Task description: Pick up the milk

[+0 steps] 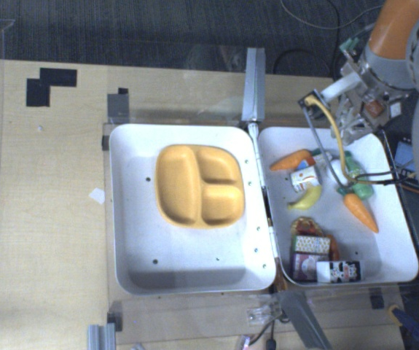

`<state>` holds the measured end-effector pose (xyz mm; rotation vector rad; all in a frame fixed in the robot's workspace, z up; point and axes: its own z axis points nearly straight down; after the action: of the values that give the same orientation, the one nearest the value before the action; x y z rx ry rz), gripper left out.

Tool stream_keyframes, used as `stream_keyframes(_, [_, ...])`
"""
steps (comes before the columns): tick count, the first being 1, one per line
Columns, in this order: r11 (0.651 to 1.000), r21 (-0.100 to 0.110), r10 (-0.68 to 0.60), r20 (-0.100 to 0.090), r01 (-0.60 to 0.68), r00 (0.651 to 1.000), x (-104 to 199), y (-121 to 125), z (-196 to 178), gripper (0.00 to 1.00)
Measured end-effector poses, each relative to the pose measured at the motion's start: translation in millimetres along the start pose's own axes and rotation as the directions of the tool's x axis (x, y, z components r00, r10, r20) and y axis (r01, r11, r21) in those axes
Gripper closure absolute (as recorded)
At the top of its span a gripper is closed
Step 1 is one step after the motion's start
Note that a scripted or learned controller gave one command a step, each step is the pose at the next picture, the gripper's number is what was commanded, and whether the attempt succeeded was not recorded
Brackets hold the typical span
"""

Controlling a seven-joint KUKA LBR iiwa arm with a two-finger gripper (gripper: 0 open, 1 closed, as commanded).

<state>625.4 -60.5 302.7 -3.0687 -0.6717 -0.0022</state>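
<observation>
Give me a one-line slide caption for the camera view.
Arm above right bin holding milk, carrots, banana; yellow tray in left bin.

Milk [305, 179] hemmed by carrot [292, 160], banana [305, 199] (touching)

Two bins [132, 217], two carrots [360, 211], one banana [305, 199], one tray [198, 185]

I see a yellow three-compartment plastic tray [198, 185] in the white left bin [132, 195], two orange carrots [291, 160] [360, 210], and a white, black-printed milk carton [337, 271].
</observation>
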Motion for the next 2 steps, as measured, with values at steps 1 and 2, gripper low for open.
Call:
stream_keyframes(1, [0.997,0.0,-0.075,0.0,0.075,0.997,-9,7,63,1.0])
stream_keyframes(2, [0.913,-0.004,-0.408,-0.002,0.407,0.913,-1,48,-52,1.0])
